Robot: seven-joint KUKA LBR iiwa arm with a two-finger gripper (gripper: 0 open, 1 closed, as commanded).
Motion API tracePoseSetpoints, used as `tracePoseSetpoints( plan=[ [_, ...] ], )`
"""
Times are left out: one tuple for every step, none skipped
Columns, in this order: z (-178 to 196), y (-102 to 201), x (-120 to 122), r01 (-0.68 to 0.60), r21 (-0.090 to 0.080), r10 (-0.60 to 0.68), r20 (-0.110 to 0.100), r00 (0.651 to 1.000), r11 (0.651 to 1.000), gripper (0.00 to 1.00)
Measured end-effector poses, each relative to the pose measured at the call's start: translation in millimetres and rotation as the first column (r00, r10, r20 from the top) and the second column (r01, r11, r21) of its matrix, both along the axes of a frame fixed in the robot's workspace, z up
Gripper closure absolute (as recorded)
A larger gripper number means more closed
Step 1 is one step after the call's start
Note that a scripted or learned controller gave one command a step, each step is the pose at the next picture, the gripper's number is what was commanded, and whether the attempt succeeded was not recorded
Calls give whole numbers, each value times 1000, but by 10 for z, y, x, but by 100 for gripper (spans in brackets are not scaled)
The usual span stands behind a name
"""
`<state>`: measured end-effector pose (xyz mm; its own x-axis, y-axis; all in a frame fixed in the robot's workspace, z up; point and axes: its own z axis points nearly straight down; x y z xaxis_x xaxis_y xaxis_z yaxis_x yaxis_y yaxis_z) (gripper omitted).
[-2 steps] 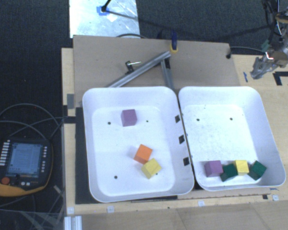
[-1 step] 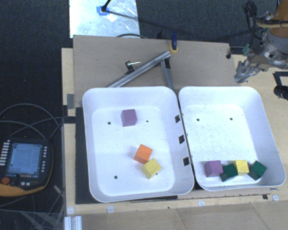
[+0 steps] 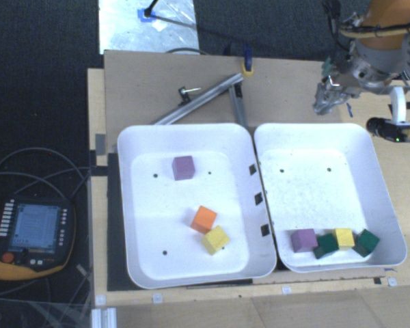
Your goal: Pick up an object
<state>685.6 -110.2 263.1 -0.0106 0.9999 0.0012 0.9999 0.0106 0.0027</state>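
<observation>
You have even, fairly bright overhead light; both white bins (image 3: 260,183) run close to overexposed, washing out their walls. The foil sheet (image 3: 147,16) at the top throws glare. Shadows under the cubes are short and soft. The picture is low in resolution and slightly soft throughout, and the dark floor (image 3: 34,80) looks grainy.

We note a teach pendant (image 3: 29,238) with cable on dark carpet left of the bench, a foil sheet (image 3: 147,14) above, a metal bar (image 3: 198,100) behind the bins.
</observation>
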Motion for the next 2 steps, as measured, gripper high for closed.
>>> tracePoseSetpoints(
  plan=[
    [-7, 564, -117, 0, 1, 0, -2, 1000, 1000, 100],
    [1, 1101, -58, -1, 1, 1, 0, 1000, 1000, 100]
  ],
)
